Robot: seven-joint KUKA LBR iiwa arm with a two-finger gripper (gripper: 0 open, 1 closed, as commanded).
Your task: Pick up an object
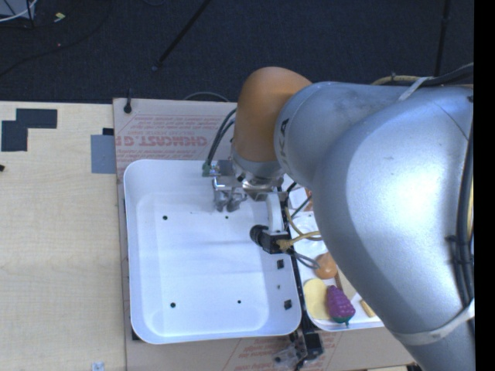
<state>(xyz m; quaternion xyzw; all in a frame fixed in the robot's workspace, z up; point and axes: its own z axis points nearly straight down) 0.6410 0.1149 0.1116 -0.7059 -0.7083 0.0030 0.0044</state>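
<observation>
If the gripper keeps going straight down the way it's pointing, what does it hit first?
Most likely the bare white floor of the left bin. The gripper points down near that bin's far edge, with nothing seen lying beneath it, though its height above the floor is unclear.

A robotics lab: test bench (54,230), white bins (147,284), floor cables (85,22).

The only lettering to make out is a line of red print on the brown cardboard sheet (166,134) lying under the white bins, along its far strip just beyond the left bin (139,207). It runs upside down and mirrored from here and is too blurred to read with any certainty. More red print shows on the near edge of the same cardboard below the bin, but it is too small and partly hidden to read.
</observation>
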